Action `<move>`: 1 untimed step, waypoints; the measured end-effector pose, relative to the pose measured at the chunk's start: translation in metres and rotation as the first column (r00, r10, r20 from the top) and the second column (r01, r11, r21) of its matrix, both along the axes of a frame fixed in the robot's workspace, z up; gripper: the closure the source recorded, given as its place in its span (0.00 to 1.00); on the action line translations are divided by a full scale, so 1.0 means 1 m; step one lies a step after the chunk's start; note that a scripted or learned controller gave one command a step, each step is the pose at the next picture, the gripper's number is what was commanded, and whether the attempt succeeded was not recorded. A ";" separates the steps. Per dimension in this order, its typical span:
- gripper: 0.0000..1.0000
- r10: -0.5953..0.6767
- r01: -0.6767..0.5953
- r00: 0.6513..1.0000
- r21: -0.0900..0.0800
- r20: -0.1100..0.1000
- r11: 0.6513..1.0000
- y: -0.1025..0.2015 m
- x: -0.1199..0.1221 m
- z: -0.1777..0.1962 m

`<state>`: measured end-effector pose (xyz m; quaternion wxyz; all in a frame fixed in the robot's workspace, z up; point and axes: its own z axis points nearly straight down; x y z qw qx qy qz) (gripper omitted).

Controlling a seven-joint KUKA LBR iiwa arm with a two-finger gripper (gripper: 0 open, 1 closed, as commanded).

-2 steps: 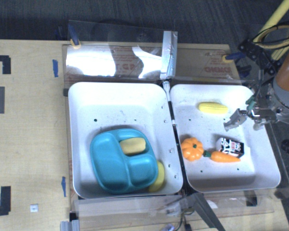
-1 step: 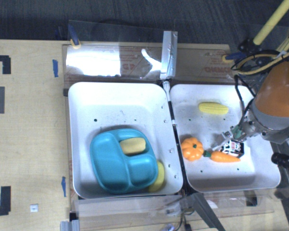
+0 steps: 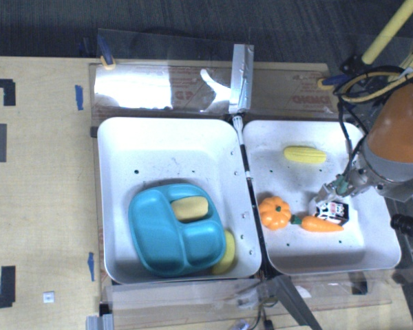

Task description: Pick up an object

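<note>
The gripper [image 3: 336, 190] is seen low in the right bin [image 3: 382, 253], just above a black-and-white object [image 3: 332, 212] and a carrot [image 3: 321, 225]; its opening cannot be told. A pumpkin [image 3: 274, 212] lies left.

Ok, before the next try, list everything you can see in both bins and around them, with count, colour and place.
Divided tray: one, blue, left bin, toward the near edge.
Bread-like piece: one, tan-yellow, in the tray's upper right compartment.
Round item: one, yellow, left bin, partly under the tray's right corner; kind unclear.
Corn cob: one, yellow, right bin, far side.
Pumpkin: one, orange, right bin, left side.
Carrot: one, orange, right bin, right of the pumpkin.
Black-and-white item: one, just above the carrot, under the gripper.
Bins: two, white, side by side.
Gripper: one, grey, over the right bin.
</note>
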<state>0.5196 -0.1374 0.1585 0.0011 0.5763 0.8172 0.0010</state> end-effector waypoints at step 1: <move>1.00 0.335 -0.335 0.942 -0.005 0.005 0.942 0.004 0.026 0.124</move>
